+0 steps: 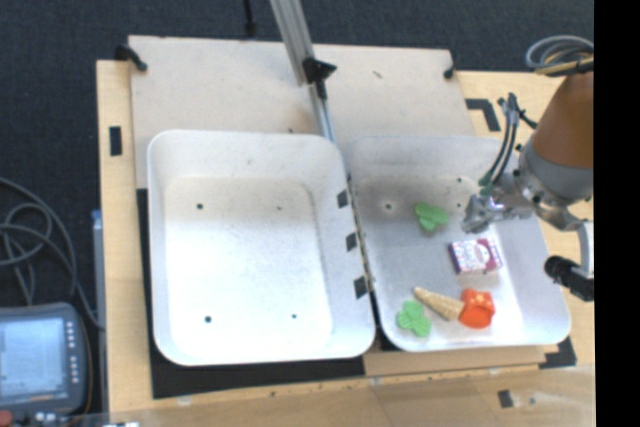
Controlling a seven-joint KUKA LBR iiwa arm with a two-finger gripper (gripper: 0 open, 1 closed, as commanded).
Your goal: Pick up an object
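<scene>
Bins are sitting side by side on the bench (120,215), seen from the fixed camera above. Left bin (170,165) is showing a bare white floor with a few dark dots. Right bin (400,160) is holding five small things. A green leaf-shaped piece (431,216) is lying near the middle of its floor. A small white and purple carton (474,256) is lying to the right of that and a little nearer the camera. Along the near edge a second green piece (413,319) is resting by the corner, a tan cone-shaped piece (435,303) is lying just beside it, and an orange-red toy (477,309) is touching or nearly touching the wide end of the cone.

An aluminium post (285,5) is rising from the back of the bench between the two bins.

The arm (565,130) is reaching in from the right, its orange band showing above the grey wrist. The gripper (484,213) is hanging low over the right bin, between the upper green piece and the carton, just above the carton's top edge. Whether it is touching the carton cannot be told, and its state, released or clenched, cannot be told from this angle either. Nothing is visibly lifted off the floor.
</scene>
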